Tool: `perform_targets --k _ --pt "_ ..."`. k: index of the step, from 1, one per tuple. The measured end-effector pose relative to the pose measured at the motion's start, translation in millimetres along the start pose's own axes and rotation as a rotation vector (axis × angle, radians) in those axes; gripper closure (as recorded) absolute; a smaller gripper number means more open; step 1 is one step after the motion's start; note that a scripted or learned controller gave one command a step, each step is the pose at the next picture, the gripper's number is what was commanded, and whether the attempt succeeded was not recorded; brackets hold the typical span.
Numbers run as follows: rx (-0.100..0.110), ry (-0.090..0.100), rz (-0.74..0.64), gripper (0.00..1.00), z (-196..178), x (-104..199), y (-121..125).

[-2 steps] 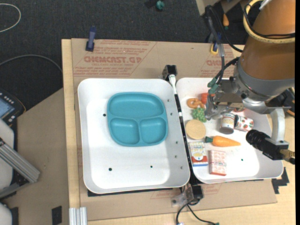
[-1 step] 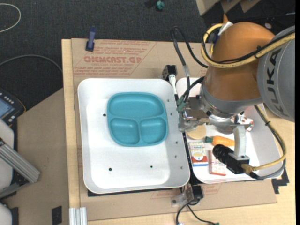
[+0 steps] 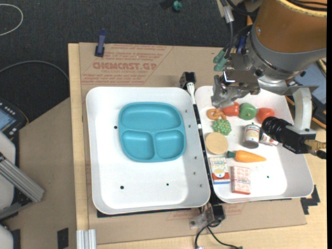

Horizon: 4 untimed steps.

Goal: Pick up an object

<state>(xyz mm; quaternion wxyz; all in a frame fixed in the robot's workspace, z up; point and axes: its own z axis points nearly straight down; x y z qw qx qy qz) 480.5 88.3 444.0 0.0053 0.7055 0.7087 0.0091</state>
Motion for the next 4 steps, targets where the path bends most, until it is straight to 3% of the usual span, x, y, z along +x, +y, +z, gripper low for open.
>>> perform_targets --k 1,2,3,4 --pt "0.030 -0.008 0.007 1.00 115.6 0.2 40.3" --pt "0.022 -0.004 0.001 1.00 82.9 17.4 -4.7" --pt "0.004 -0.001 0.003 1.00 -40.0 23.4 0.6" --pt "0.035 -0.009 -0.004 1.00 100.2 109.9 -5.3"
